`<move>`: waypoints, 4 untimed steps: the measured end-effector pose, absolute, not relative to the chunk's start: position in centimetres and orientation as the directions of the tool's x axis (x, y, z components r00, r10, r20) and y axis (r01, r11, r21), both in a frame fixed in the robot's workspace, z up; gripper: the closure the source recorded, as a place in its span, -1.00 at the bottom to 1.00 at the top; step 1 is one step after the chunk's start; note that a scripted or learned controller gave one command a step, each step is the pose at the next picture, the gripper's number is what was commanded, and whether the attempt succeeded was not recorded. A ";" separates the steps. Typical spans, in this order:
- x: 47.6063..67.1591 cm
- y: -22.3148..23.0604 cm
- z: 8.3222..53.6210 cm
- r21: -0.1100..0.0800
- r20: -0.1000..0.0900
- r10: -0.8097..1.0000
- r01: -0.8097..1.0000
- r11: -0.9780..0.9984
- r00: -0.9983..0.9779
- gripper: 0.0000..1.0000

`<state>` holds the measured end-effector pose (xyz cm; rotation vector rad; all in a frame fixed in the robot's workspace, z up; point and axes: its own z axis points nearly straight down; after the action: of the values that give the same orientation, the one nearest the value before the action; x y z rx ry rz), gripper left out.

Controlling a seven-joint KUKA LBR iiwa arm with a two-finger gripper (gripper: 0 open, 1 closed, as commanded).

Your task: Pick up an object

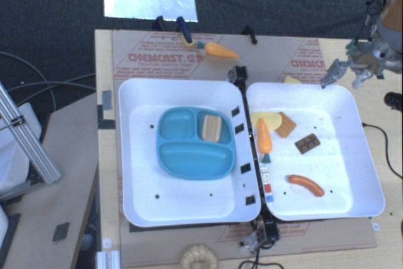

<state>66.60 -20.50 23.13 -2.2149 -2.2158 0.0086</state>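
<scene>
The arm is reaching in beyond the right bin's far right corner, its gripper hanging with fingers spread wide, gripping nothing. The upper arm is running off the frame. A sausage, chocolate and carrot are lying inside that bin.

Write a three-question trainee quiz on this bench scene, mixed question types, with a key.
1. True or false: the gripper holds the sausage.
2. Which bin has the blue tray? A) left B) right
3. Fill in: the bread slice lies in the tray's upper ____ compartment.

Key: 1 false, it hangs open over the right bin's far edge; 2 A; 3 right.
</scene>
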 end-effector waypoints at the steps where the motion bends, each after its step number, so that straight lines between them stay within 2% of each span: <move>1: 66.9 -20.4 24.0 0.003 -0.001 1.000 1.000 0.003 -0.003 -1.00; 2: 67.4 -20.4 17.9 -0.002 0.000 1.000 1.000 0.006 -0.006 -1.00; 4: 67.5 -20.3 8.9 -0.001 0.000 1.000 1.000 0.007 -0.007 -1.00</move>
<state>67.55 -20.32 8.92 -2.2131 -2.2288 0.0015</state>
